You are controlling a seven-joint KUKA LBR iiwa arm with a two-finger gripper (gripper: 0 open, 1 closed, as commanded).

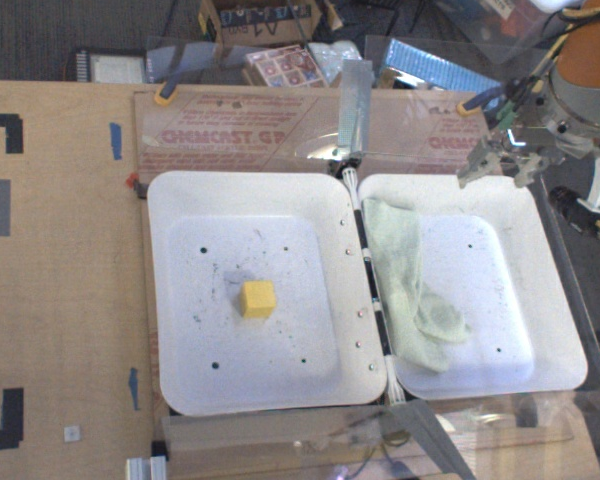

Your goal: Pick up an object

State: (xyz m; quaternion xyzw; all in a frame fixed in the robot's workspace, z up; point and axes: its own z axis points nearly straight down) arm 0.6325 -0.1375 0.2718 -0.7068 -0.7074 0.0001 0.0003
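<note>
The gripper (502,161), fingers spread and empty, hovers over the right bin's (510,368) far rim; the pale cloth (410,288) lies below-left of it, long axis front-to-back, nearer than the yellow block (259,299).

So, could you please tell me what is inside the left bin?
A yellow block sits alone near the middle of the left bin, on its speckled floor. Nothing covers it.
</note>
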